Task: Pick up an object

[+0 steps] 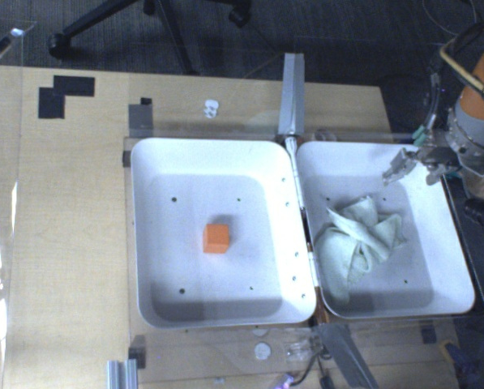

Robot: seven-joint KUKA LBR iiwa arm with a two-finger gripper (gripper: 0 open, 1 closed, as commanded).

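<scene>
Over the bench, from the fixed overhead camera, we logged two shallow white bins side by side. Left bin point(152, 298) held one small orange cube point(216, 238), sitting flat on the floor a touch toward 7 o'clock of the bin's middle, well apart from every wall. Right bin point(452, 298) held a crumpled pale cloth point(359, 237), bunched toward the 9 o'clock side of that bin, its left fold lying near the wall shared with the left bin. A grey metal divider post point(291, 96) stood at 12 o'clock between the two bins.

At 3 o'clock of the frame we saw the arm point(477, 116) come in, grey with the orange band showing above the wrist. The gripper point(397, 168) hung over the right bin's 1 o'clock corner, at about 1 o'clock from the cloth and apart from it. Nothing sat between its fingers; how wide the claw stood we could not tell, too small and blurred. Cube was well apart from the gripper, across the divider. Black tape patches point(63, 94) marked the wooden bench point(55, 217) at 10 o'clock.
</scene>
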